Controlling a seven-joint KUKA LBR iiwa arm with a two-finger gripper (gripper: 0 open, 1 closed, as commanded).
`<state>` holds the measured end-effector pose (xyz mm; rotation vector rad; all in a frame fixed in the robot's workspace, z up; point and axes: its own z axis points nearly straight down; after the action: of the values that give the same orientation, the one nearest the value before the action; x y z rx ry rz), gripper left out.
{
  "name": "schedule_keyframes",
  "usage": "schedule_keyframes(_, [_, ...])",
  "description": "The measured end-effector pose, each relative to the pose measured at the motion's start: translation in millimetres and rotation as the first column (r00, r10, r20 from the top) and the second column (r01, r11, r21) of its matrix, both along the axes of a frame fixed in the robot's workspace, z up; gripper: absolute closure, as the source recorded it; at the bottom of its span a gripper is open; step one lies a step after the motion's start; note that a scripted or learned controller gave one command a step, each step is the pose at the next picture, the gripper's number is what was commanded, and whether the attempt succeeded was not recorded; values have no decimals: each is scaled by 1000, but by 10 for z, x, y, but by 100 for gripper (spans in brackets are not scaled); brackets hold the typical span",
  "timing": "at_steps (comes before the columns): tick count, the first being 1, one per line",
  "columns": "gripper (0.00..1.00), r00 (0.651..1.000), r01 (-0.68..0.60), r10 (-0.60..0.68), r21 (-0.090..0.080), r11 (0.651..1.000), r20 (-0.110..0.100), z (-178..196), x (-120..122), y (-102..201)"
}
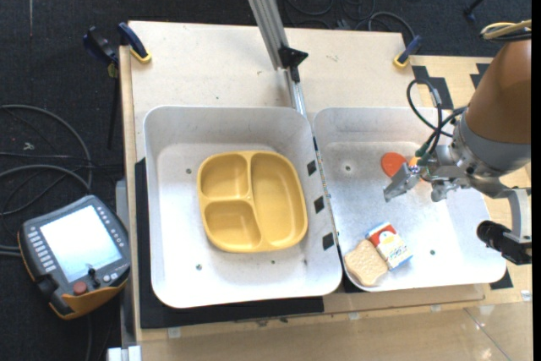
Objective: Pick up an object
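Camera view gives you the candidate objects in the right bin [473, 266]: an orange piece [391, 162] lies toward the bin's 10 o'clock area, partly covered by the end effector's near finger, and two more things sit at the bin's 7 o'clock corner, a small carton [392, 245] with red, white and blue print and, touching it at its 8 o'clock side, a tan slice shaped like bread [365, 263]. You can see the end effector [420, 183] hanging over the middle of that bin, just at 4 o'clock from the orange piece; its two grey fingers look spread apart, and nothing sits between them. Well apart from it, the carton and the slice lie at about 7 o'clock. Behind it, at 2 o'clock, the arm [505, 110] rises with its orange band and black cables. Look to 9 o'clock and you find the left bin [169, 182], which holds a yellow three-compartment plate [252, 200] lying flat near its middle. Both bins rest on the pale surface [211, 63].
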<state>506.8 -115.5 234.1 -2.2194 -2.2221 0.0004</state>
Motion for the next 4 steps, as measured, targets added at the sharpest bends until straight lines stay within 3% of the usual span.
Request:
schedule_keyframes(1, [0,1000,1,-1,0,1000,1,1,0,-2])
schedule_keyframes(3, [0,1000,2,-2,1,1000,-6,-1265,-81,16])
schedule_keyframes(4, [0,1000,1,-1,0,1000,1,-1383,-75,20])
